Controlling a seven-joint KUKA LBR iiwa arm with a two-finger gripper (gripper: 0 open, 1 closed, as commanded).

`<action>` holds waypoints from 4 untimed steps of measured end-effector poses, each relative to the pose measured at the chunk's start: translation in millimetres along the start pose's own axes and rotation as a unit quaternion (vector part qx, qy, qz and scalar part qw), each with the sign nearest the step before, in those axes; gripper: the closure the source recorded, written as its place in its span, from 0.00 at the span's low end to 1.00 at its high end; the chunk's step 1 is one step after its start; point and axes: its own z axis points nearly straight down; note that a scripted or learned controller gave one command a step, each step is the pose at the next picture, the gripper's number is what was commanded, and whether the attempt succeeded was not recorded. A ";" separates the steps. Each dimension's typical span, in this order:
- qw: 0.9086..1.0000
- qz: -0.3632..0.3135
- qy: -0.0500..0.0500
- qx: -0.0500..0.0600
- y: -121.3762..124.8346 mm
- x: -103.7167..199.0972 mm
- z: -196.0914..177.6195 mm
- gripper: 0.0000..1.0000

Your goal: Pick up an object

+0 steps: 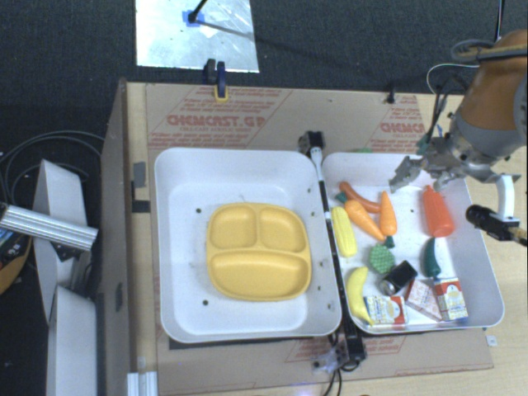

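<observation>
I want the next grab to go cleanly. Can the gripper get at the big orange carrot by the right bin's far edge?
Probably yes. The gripper hovers just beside the carrot, which lies apart from the other toys with nothing over it.

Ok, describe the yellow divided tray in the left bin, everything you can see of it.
The yellow tray looks like matte moulded plastic, rounded at the corners, with three compartments: two smaller ones along the far side and one long one nearest the camera. It lies flat, right side up, roughly centred on the floor of the left bin, apart from the walls. Nothing sits in it, and the gripper is over the other bin.
</observation>
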 end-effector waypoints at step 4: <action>1.000 0.000 0.001 0.000 -91.5 25.7 106.3 1.00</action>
